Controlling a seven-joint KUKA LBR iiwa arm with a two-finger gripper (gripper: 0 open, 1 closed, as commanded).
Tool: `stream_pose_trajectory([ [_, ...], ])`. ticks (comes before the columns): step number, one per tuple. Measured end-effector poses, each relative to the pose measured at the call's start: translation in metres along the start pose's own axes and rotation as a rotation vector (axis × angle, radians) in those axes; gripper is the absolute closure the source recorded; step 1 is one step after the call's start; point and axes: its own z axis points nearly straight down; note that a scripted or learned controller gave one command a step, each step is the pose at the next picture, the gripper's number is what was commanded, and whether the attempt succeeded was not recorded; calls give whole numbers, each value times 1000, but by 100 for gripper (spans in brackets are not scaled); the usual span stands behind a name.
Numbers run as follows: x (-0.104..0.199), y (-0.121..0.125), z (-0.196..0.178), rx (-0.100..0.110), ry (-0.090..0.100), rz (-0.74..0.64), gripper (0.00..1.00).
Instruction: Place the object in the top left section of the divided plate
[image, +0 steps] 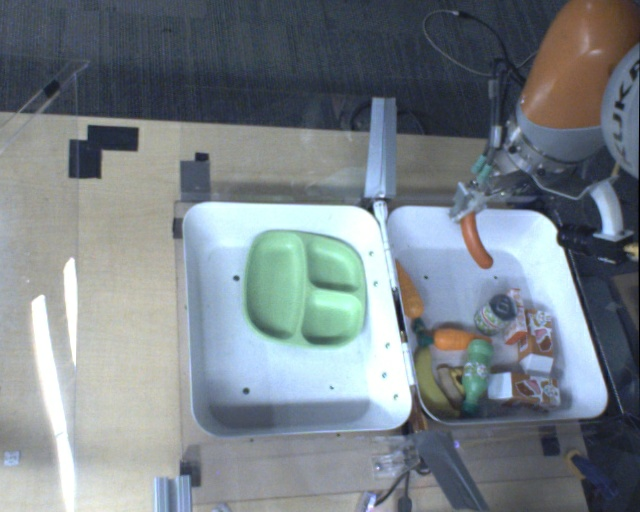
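Here the orange sausage (476, 241) hangs upright over the rear of the right bin (570, 290), its top end pinched between the fingers of the gripper (468, 205); the grasp appears firm, though the contact is small in this view. Holding it high keeps it clear of the toy food (500, 350) heaped at the bin's front. The green divided plate (305, 287) lies in the left bin (215, 330), well apart, all sections free to receive it.
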Motion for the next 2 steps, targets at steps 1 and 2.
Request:
stream_pose_trajectory([
  [1, 53, 8, 28, 2, 2, 60, 100],
  [2, 129, 89, 69, 2, 4, 103, 100],
])
